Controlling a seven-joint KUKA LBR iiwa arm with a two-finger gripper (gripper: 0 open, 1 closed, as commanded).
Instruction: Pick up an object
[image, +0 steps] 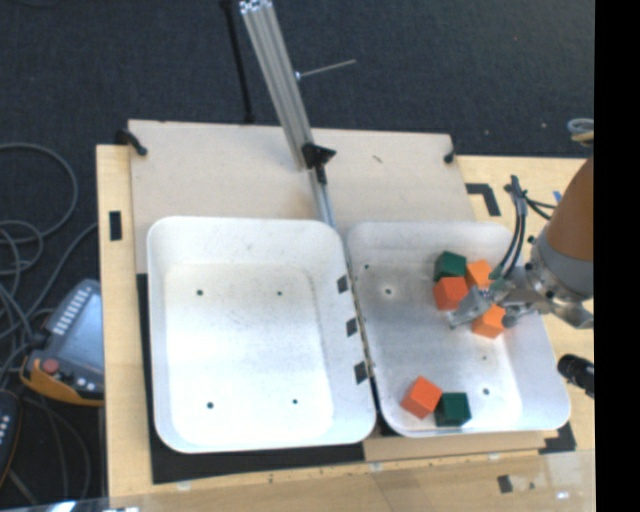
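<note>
Gripper (482, 308) was seen low in right bin (400, 400), among upper block cluster; claw width could not be told. Orange block (490, 323) lay just beside it. Block judged light, rigid, smooth-faced; best taken across opposite flat faces.

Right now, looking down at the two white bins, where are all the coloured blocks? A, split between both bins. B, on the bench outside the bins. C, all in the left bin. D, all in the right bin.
D: the orange block and green block near the front edge, and the cluster by the gripper, all lie inside the right bin.
</note>
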